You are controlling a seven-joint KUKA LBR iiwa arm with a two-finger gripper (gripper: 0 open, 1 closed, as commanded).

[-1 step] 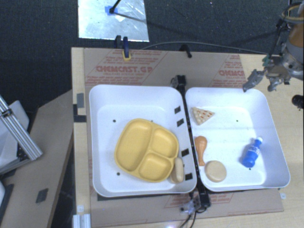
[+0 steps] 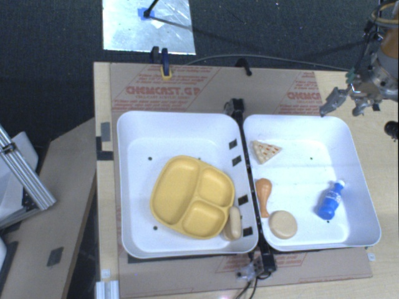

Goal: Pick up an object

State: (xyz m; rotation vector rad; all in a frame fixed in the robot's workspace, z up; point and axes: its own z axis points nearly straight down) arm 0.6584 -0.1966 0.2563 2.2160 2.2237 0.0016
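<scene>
Red lettering, apparently "CHEMCAST GP", is printed on the brown protective sheet laid over the tabletop behind the two shallow white bins, and is partly repeated toward the upper right. In the right-hand white bin are seen a small blue plastic bottle with a white cap, a tan waffle-patterned wedge, an orange-brown drumstick-shaped toy and a round beige disc, while a yellow three-compartment tray with a pale oblong piece at its lower right edge lies in the left-hand white bin. The gripper is held at the upper right of the frame beyond the right bin's far rim, its two fingers spread apart with nothing between them.
</scene>
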